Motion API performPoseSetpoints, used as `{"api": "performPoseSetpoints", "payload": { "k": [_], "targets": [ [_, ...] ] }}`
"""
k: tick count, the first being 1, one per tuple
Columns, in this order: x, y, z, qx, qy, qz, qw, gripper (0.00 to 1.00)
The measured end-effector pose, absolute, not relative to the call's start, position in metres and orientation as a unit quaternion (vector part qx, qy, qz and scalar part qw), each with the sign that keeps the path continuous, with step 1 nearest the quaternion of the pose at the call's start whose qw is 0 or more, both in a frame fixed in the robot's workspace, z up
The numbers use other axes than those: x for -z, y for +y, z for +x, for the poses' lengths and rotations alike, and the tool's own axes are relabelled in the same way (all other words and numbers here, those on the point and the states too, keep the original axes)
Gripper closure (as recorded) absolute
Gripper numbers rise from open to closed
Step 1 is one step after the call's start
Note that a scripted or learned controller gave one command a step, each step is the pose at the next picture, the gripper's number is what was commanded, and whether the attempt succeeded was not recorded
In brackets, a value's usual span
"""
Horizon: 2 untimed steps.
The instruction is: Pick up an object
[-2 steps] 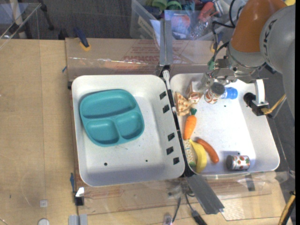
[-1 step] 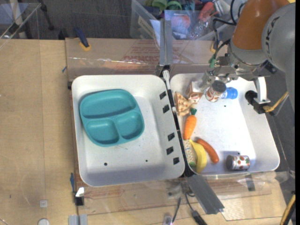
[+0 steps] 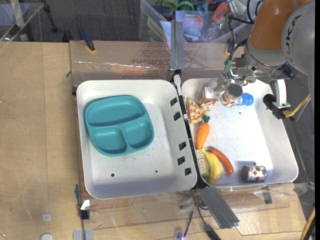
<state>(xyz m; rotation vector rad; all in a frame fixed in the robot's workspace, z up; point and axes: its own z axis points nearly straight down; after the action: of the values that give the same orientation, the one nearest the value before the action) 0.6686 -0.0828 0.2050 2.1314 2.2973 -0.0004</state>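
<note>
My gripper (image 3: 231,84) hangs over the far part of the right bin (image 3: 260,134). A small red-and-white can (image 3: 229,99) sits right under its tip, and I cannot make out whether they touch. A blue object (image 3: 246,100) lies just right of that can. Along the bin's left side lie a pizza slice (image 3: 196,110), a carrot (image 3: 202,135), a banana (image 3: 213,166) and a red sausage (image 3: 222,160). A second can (image 3: 254,172) lies on its side near the front right corner.
The left bin (image 3: 90,184) holds a teal divided plate (image 3: 119,124). A clear tub of toys (image 3: 200,4) stands behind the bins. The arm's orange band (image 3: 272,19) looms over the right bin's far right corner.
</note>
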Motion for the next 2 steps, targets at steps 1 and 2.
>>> {"api": "performPoseSetpoints", "payload": {
  "k": [1, 2],
  "targets": [
    [-0.215, -0.083, 0.669, 0.0, 0.734, 0.679, 0.006, 1.0],
    [-0.225, -0.083, 0.67, -0.0002, 0.734, 0.679, 0.007, 1.0]
  ]
}}
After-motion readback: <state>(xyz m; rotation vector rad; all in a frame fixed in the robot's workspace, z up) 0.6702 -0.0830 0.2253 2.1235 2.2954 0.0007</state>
